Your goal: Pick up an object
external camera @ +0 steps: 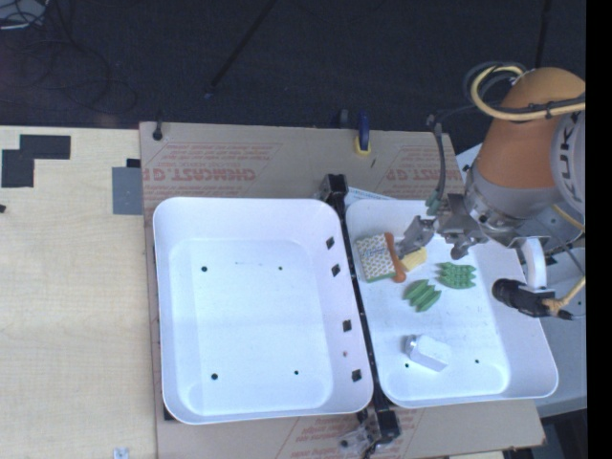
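The pincer (421, 238) hovers by a yellow block (413, 255) just below it; grip state's impossible to tell. Block looks light and stiff, so its flat sides seem easiest to pinch.

Several small objects lie in the right white bin (535, 376). A tan scrubbing brush with an orange handle (379, 257) lies near the bin's left wall. A yellow block (414, 255) lies just beside it. Two green leafy pieces (422, 295) (456, 275) lie side by side near the middle. A white box (426, 354) lies toward the front.
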Robot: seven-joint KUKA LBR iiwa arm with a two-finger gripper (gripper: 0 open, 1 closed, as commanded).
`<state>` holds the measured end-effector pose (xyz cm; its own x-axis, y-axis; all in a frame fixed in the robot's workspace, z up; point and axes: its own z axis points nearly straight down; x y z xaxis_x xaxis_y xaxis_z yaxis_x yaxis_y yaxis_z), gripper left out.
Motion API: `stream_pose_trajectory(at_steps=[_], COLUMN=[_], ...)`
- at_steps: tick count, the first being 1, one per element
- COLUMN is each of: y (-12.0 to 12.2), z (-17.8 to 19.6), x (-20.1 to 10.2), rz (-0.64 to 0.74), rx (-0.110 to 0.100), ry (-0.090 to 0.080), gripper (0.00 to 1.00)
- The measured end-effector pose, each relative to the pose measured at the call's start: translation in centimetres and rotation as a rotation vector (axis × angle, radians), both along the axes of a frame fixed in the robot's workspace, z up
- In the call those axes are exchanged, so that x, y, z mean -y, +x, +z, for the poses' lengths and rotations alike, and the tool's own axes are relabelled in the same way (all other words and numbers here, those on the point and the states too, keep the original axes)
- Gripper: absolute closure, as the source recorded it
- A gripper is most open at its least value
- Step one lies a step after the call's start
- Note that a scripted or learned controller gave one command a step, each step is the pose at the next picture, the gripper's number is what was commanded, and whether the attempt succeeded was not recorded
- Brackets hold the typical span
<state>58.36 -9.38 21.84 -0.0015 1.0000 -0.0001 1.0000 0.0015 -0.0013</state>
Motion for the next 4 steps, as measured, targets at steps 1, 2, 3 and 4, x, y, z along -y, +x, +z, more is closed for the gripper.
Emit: stream_pose_trajectory(at_steps=[1, 2, 3, 4], y=[-0.2, 2.5, 1.0, 1.1], z=[-7.8, -13.0, -12.6, -11.4], x=[8.0, 7.8, 5.3, 5.6], rz=[-0.007, 0.001, 0.0, -0.007], rx=[-0.01, 0.002, 0.012, 0.015], ry=[-0.002, -0.002, -0.007, -0.009], gripper=[0.0, 0.0, 0.0, 1.0])
